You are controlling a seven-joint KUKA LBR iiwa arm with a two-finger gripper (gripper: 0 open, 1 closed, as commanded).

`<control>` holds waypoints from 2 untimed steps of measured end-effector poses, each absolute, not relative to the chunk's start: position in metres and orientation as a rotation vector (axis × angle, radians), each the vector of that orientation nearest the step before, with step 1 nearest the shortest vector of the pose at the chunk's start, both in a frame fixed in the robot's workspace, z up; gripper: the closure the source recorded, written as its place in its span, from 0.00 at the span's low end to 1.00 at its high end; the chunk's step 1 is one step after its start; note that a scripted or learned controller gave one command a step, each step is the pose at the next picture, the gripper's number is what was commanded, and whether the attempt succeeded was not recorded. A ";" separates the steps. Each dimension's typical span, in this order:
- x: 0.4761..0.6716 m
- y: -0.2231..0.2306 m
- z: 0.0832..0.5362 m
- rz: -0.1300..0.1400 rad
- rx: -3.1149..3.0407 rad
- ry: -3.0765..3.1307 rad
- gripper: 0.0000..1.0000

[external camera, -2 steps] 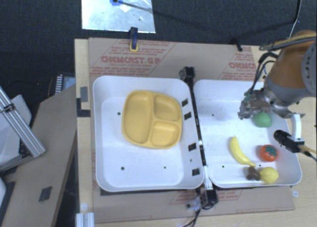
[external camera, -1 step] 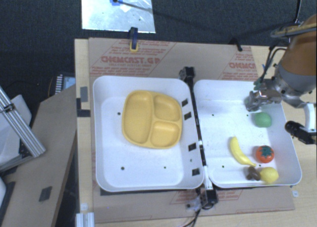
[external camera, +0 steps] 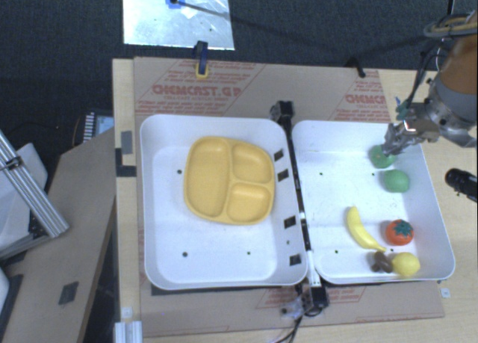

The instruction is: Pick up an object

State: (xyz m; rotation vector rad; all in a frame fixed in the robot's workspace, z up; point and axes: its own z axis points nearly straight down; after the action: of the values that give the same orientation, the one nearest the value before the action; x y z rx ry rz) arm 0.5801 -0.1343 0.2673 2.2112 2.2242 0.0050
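The tool (external camera: 396, 142), its grip state unclear to me, hung directly above the small round green object (external camera: 381, 158) by the right white bin's (external camera: 328, 184) far edge.

Red "CHEMCAST GP" print repeats across the brown board (external camera: 224, 84).

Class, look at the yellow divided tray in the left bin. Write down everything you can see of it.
The yellow tray looks like smooth plastic, a rounded square with three compartments: one large on its left side, two smaller on its right. It lies flat, open side up and turned slightly askew, near the middle of the left bin. It rests on the bin's floor.
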 end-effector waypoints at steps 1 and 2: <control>0.582 -0.082 0.271 0.005 2.210 2.232 1.00; 0.590 -0.030 0.274 0.004 2.210 2.231 1.00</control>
State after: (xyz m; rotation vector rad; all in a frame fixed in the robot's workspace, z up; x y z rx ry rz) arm 0.5898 -0.0299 0.2737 2.2097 2.2314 0.0042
